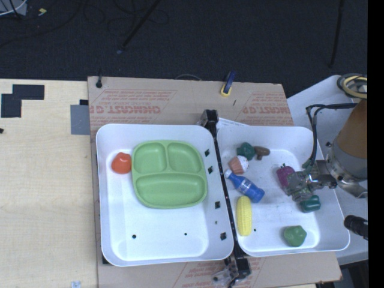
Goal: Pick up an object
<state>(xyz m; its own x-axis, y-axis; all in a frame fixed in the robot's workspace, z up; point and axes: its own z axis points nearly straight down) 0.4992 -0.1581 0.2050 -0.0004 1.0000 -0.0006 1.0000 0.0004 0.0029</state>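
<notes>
Reaching in from right, pincer [298, 186] low in right bin [327, 236], between purple toy [285, 174] and teal toy [310, 204] (both just beside it); finger state not discernible. Yellow corn [243, 215], blue bottle [246, 188] nearby. Left bin [117, 239]: green tray [168, 174], orange cup [121, 162].

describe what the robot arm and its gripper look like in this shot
The arm comes in from the right as a rounded body, with an orange-brown band above a grey wrist collar. A black cable loops along its left side. The gripper is a compact grey metal unit with dark fittings; its jaws are too blurred to make out.
</notes>
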